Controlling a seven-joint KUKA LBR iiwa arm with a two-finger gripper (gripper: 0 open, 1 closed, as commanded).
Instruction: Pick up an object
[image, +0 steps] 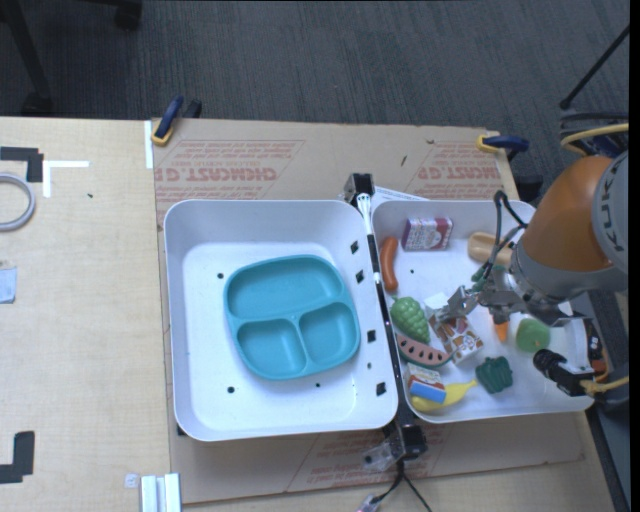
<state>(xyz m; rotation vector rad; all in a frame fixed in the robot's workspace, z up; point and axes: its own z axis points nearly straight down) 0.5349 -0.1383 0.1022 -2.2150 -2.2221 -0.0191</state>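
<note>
My gripper (457, 306) hangs low inside the right bin (455, 212), near its middle, just above a small printed snack box (464, 343) and right of a bumpy green fruit (409, 315). Around it lie a watermelon slice (420, 351), a yellow banana (446, 395), a red and white carton (425, 377), a dark green broccoli (494, 375), a light green piece (532, 335), an orange carrot (500, 323), a sausage (388, 262), a pink carton (427, 233) and a tan roll (483, 243). The wrist hides part of the bin's right side.
The left bin (190, 330) holds a teal divided plate (292, 315). Both bins sit on a cardboard sheet (250, 160) held by clamps (168, 118). The arm's grey and orange body (570, 225) overhangs the right bin's right edge.
</note>
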